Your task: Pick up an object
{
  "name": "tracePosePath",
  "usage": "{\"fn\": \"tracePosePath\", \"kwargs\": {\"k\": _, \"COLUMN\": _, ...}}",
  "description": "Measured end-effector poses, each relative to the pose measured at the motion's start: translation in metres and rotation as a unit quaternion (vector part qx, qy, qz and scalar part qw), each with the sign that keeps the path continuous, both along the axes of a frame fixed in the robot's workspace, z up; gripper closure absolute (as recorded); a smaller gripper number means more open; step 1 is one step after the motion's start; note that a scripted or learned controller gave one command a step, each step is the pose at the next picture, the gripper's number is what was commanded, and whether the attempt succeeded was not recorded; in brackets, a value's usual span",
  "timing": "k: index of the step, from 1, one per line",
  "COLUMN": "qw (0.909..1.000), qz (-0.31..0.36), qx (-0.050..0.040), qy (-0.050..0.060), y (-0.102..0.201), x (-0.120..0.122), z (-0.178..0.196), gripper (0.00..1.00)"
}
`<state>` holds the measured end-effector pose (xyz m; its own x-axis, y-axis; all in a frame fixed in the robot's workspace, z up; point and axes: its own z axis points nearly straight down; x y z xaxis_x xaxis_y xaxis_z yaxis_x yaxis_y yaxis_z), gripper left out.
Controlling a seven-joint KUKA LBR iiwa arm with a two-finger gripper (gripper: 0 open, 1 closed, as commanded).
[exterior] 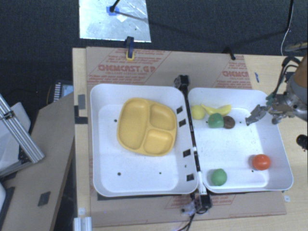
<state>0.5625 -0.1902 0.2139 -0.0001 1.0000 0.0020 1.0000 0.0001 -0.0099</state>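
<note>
We look down on a bench where two shallow white bins sit side by side on a sheet of printed cardboard [144,66]. The left bin [103,177] holds a yellow divided plate [146,126], three compartments showing, lying a little above the bin's centre. The right bin [279,177] carries the loose objects: a yellow lemon-like fruit [198,112] near its upper left corner, a banana [217,109] just beside it, a green round item [215,121] touching or nearly touching a small brown one [229,122], a green ball-shaped piece [219,177] near the lower left corner, and an orange-red fruit [261,161] toward the lower right. The arm reaches in from the right, and its gripper [255,115] hangs over the right bin's upper right part, well apart from the orange-red fruit and near the brown item without touching it. We see one grey finger [256,114] slanting down to the left; we cannot tell how wide the pincer stands, and nothing shows between its fingers. Beyond the bench, a shiny foil-like square [114,12] lies on the dark carpet at top.
</note>
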Motion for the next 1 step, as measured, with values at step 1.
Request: {"fn": "tracePosePath", "kwargs": {"k": 1, "qw": 1.0, "qz": 0.002, "qx": -0.0012, "qy": -0.005, "y": 0.0004, "x": 0.0028, "z": 0.0062, "gripper": 0.0}}
